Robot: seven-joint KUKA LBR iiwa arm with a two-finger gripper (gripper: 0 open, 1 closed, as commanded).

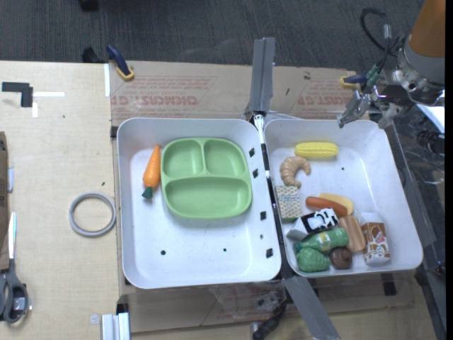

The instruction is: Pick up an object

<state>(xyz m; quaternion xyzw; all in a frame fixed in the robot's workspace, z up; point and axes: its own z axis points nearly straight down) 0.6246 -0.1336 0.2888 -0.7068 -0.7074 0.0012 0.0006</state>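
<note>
Two shallow white bins are set side by side on the bench. In the left bin (134, 246) one green divided plate (207, 178) with three compartments is laid, and one toy carrot (151, 170) lies just beside its left edge, apart from it.

The right bin (396, 183) is filled with toy food. One corn cob (316, 149) is placed near the far wall, with one croissant (294, 168) just below it. A patterned cracker block (288, 202) is seen by the left wall. One hot dog (330, 204) lies mid-bin. Toward the near wall a black-and-white piece (320, 222), a green bottle (325, 241), a green leafy vegetable (312, 261), a brown round item (341, 258), a tan stick (353, 234) and a small carton (375, 244) are crowded together, several touching.

The gripper (364, 105) is held above the far right corner of the right bin, well apart from every item; its fingers appear spread, with nothing between them.

Outside the bins, one grey tape ring (93, 213) and scissors (13, 289) are seen on the bench at left, and a blue-yellow clamp (120, 62) is fixed at the cardboard's far edge
</note>
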